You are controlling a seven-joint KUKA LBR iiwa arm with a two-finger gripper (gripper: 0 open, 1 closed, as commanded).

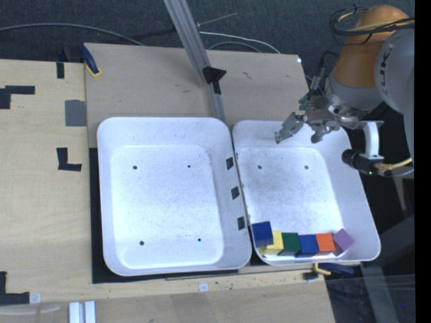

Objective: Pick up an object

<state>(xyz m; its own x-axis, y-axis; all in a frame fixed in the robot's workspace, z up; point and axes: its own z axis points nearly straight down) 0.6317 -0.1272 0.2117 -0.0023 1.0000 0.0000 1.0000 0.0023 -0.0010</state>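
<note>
The gripper (297,132) is hanging over the far edge of the right bin (357,200), its fingers spread apart and grasping nothing. The coloured blocks are lying well below it in the view — a row against the bin's near wall: blue block (261,233), yellow (274,245), green (290,242), another blue, orange (324,242), purple (343,239). They are likely light, stiff and smooth-sided; the blue block at the row's end is offering the freest flat faces to pinch.
</note>
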